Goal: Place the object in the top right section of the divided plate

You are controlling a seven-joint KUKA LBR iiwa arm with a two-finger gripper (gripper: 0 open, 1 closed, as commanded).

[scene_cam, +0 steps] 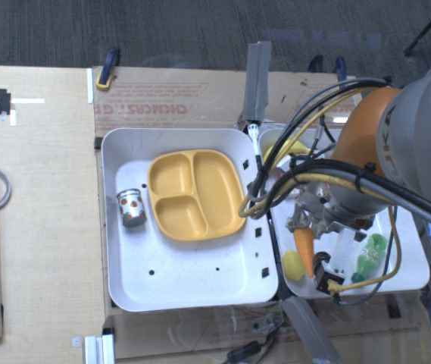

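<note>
In the right bin (406, 275), low over its floor, my gripper (307, 224) hangs at the end of my arm (427, 127), which reaches in across that bin's far side. Right at my gripper, touching it or all but touching it, is an orange carrot-shaped piece (304, 246). Its wide end is up against me and its narrow end points away, toward the near edge of the bench. Whether I have hold of it I cannot tell: my wrist and its cables cover the spot, so how far my jaws stand open is hidden.

Just past the carrot's narrow end lies a yellow lemon-shaped piece (293, 264), close to the wall that the two bins share. On my opposite side, near but apart from me, lies a green piece (372, 253).

Well away from my gripper, over that shared wall, the left bin (185, 273) bears the yellow divided plate (196, 194), lying flat, with three sections. Its top right section is the part nearest to me. Beyond the plate, farther from me, a small silver can (131, 206) with red marks sits just beside the plate's rim.
</note>
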